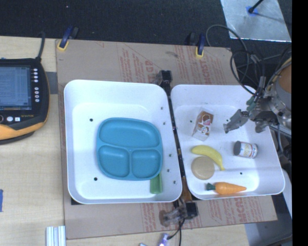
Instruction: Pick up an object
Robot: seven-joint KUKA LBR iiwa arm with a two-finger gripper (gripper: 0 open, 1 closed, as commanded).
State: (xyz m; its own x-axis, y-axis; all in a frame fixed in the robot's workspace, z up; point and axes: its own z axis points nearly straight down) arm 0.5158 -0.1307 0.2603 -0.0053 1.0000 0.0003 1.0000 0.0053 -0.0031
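The pale wooden worktop [25,178] carries a brown cardboard sheet [118,60]; two white bins [74,137] [269,181] sit side by side on that sheet, touching. A handheld control tablet [15,99] rests on the bare wood at the left.

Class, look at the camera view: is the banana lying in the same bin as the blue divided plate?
No: the banana lies in the right bin, the blue plate in the left bin.

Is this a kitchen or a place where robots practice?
Probably a robot lab, not a kitchen. Two white bins sit on cardboard clamped to a bench, toy food like a banana lies in one, and a control tablet rests nearby.
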